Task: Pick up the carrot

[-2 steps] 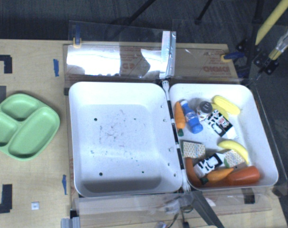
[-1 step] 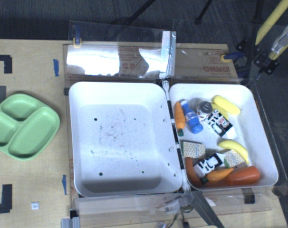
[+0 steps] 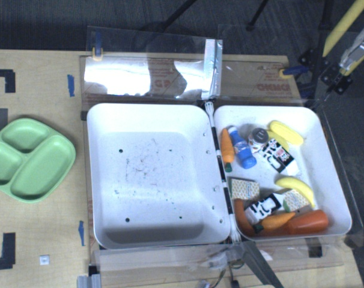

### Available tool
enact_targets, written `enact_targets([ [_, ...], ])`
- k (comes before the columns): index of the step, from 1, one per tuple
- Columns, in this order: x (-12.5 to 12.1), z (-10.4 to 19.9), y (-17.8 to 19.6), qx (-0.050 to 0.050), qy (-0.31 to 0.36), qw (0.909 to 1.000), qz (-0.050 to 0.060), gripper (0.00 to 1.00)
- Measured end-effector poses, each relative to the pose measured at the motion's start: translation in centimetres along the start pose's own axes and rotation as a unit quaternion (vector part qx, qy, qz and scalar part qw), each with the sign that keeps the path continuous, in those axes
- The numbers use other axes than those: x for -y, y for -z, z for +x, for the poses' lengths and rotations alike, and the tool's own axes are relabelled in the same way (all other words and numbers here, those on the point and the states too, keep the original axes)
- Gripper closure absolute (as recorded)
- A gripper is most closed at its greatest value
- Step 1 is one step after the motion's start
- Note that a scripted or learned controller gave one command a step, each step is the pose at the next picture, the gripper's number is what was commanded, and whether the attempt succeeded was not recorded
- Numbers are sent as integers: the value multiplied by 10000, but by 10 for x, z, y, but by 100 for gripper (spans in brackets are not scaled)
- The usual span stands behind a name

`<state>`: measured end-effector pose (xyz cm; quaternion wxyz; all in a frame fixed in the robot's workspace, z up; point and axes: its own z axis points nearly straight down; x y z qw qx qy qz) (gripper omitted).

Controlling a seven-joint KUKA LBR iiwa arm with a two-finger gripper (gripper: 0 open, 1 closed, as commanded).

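The gripper (image 3: 354, 53) hangs beyond the right bin's (image 3: 260, 108) far right corner; I can't tell whether it's open or closed. The carrot (image 3: 228, 146) lies along that bin's left wall, long axis running front to back, touching the blue bottle (image 3: 242, 150). I'd have to reach across the bin.

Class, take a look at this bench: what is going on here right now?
Nothing is being handled at this moment. The carrot lies against the left wall of the right bin, beside a blue bottle, with bananas and other items around. The left bin sits beside it, and a green divided plate rests on the bench.
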<state>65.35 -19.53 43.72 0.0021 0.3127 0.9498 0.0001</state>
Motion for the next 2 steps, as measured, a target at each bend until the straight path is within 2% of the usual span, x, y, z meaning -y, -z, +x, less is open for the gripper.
enact_targets([
  [1, 19, -20, 0, 27, 480, 9988, -6, 100],
  [2, 18, -21, 13, 75, 482, 9988, -23, 100],
])
